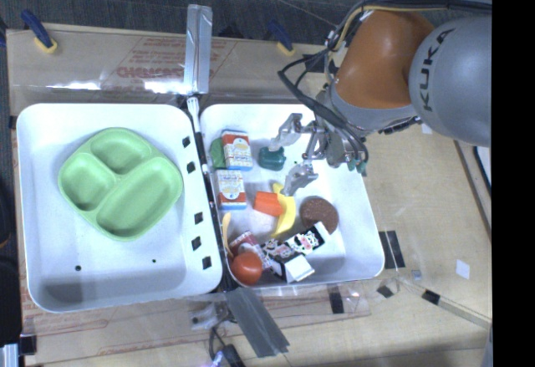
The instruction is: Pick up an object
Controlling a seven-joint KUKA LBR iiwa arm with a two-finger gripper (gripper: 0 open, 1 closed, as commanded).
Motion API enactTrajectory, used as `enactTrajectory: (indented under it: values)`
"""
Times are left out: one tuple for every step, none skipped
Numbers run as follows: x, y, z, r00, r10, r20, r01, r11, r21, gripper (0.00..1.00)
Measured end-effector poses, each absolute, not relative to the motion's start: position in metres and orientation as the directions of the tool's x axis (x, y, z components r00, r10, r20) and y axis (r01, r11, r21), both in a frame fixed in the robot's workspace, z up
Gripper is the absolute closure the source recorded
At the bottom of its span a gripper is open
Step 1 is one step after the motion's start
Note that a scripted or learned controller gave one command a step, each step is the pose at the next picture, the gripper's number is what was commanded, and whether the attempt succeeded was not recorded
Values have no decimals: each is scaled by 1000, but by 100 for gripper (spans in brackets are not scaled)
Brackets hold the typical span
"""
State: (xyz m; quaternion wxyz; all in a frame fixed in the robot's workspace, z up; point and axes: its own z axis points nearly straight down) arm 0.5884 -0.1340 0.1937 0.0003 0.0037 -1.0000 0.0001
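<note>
In the left bin (33, 190) a green divided plate (121, 181) lies flat, a little above the middle. Just across the divider, along the left wall of the right bin (355, 215), two small cartons stand in a column: one with a red top (236, 148) against a green packet (217, 153), and a second carton (231, 188) below it. Right of the upper carton sits a small dark-teal piece (272, 159). Lower down come an orange block (267, 203) touching a yellow banana (287, 213), then a round brown cookie-like disc (318, 213). Near the bottom wall lie a red tomato-like ball (247, 267) and a black-and-white patterned box (294, 250). The gripper (295, 155) hangs over the upper middle of this bin, its two metal fingers (290, 129) spread apart, nothing between them; the teal piece lies just to its left and the banana just below its lower finger.
</note>
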Motion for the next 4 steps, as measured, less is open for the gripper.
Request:
enactTrajectory:
  values:
    - [609,-104,101,-993,-114,-17,-114,993,-4,0]
    - [533,-113,93,-1000,-5,-4,-5,1000,-1,0]
    - [622,-125,112,-957,-290,-5,-290,957,-2,0]
    - [622,-191,93,-920,-392,-2,-392,920,-4,0]
